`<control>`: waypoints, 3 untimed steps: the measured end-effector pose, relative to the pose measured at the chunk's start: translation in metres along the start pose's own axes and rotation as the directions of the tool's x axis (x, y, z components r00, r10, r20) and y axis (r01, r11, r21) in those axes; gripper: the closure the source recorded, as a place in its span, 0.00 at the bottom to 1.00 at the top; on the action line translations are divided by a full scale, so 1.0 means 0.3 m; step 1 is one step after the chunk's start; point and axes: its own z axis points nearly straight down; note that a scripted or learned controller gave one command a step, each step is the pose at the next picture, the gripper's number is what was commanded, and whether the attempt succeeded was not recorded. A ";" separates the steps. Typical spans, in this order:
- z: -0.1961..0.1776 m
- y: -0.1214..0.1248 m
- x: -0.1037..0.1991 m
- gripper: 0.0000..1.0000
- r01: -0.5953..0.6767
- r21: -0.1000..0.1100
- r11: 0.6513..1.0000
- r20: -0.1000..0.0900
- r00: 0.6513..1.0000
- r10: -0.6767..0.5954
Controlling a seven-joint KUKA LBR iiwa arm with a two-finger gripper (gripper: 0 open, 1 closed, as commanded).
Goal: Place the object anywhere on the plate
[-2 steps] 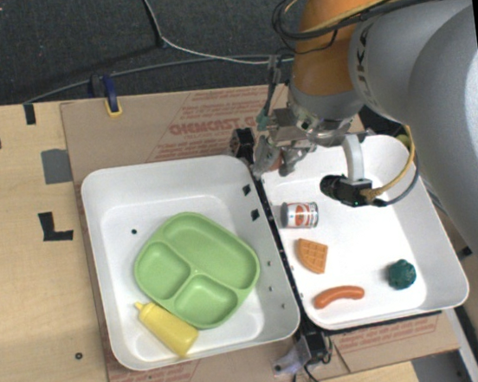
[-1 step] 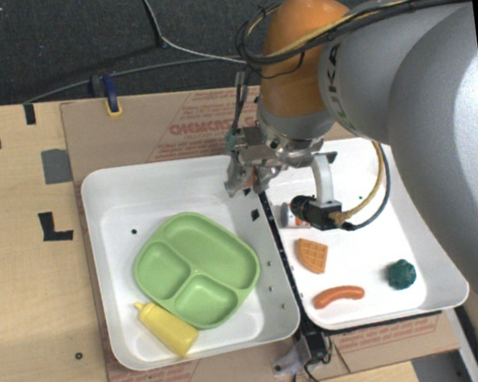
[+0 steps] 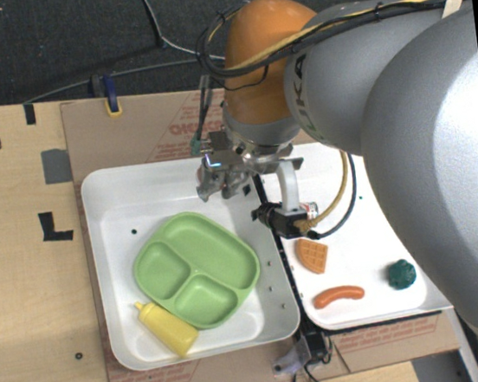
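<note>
A green divided plate [image 3: 166,269] lies in the left white bin [image 3: 105,247], and nothing rests on it. A yellow squeeze bottle [image 3: 166,327] lies in that bin against the plate's lower left rim. My gripper [image 3: 223,182] hangs over the left bin's far right corner, just beyond the plate's far edge. I see no object in it. In the right bin [image 3: 378,305] lie an orange waffle piece [image 3: 312,256], a red-orange sausage [image 3: 338,296] and a green broccoli piece [image 3: 400,274]. The arm's bulk hides much of the right bin.
The bins sit on a brown cardboard sheet [image 3: 139,125] on a wooden bench. A cable and small black fitting [image 3: 288,216] hang over the wall between the bins. A yellow clamp [image 3: 112,104] stands at the cardboard's far edge.
</note>
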 end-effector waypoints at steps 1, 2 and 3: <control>-0.022 -0.058 0.167 1.00 0.000 0.001 1.000 0.000 1.000 0.000; -0.012 -0.116 0.316 1.00 -0.002 0.002 1.000 0.003 1.000 0.002; -0.012 -0.114 0.310 0.00 -0.004 0.002 1.000 0.002 1.000 0.004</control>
